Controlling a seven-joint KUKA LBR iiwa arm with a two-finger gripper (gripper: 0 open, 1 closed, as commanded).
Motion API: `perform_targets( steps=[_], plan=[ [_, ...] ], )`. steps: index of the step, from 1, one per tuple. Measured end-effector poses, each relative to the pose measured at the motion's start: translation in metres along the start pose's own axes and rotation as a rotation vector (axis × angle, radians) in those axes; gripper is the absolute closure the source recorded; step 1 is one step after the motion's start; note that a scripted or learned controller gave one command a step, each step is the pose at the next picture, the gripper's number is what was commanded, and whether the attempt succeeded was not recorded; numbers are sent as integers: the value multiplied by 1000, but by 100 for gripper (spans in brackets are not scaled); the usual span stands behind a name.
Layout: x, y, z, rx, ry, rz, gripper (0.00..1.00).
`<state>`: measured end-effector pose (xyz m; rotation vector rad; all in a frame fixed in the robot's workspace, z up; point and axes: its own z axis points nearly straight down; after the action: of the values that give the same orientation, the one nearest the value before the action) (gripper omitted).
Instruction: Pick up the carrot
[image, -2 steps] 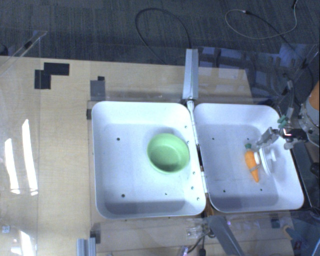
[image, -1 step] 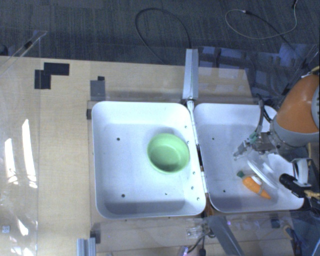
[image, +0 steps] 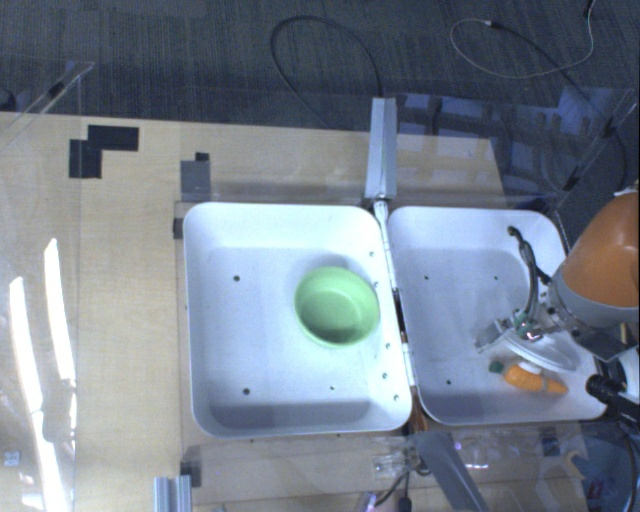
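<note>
**Orange carrot low in the right bin**

Orange carrot (image: 527, 377) lies at five o'clock in the right bin (image: 450, 300), near its front wall; the gripper (image: 528, 330) hangs just behind it, jaw state impossible to tell; farther left, a green bowl (image: 337, 304) sits in the left bin (image: 240, 320).

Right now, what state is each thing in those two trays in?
Carrot: lying flat in the right bin, near its front edge.
Green bowl: upright in the left bin, nothing visible inside.
End effector: low over the right bin, just above the carrot.
</note>
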<state>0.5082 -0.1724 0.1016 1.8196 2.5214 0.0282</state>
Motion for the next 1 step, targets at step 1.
perform_targets(
  steps=[1],
  plan=[
    [4,-11,-5,8,7,-286,0]
  ],
)
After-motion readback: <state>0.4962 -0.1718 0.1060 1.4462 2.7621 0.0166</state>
